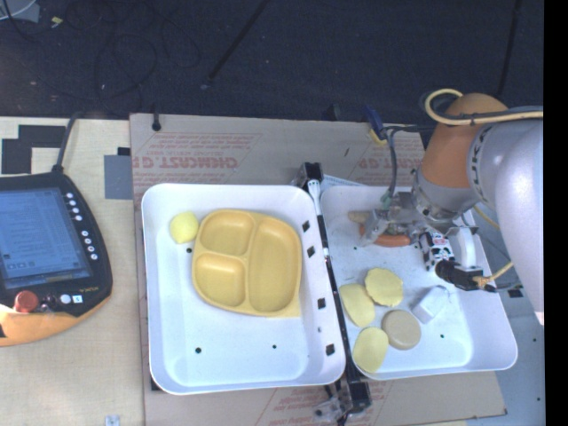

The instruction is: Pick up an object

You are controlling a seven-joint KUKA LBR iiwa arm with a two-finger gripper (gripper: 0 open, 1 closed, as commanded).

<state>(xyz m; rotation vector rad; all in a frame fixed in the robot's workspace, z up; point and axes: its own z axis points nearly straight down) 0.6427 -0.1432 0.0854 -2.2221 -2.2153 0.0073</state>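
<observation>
Gripper (397, 223), opening not discernible, low at the back of the right bin (497, 349), directly over an orange carrot-like piece (390, 239) lying crosswise beneath it; yellow discs (383, 286) nearer the front; left bin (169, 344) holds a yellow plate (246, 261).

A cardboard sheet (231, 153) with red print covers the bench under two white bins. Beyond it the floor (222, 43) is dark, crossed by cables (115, 51). At left a pendant (44, 247) lies on pale board.
</observation>
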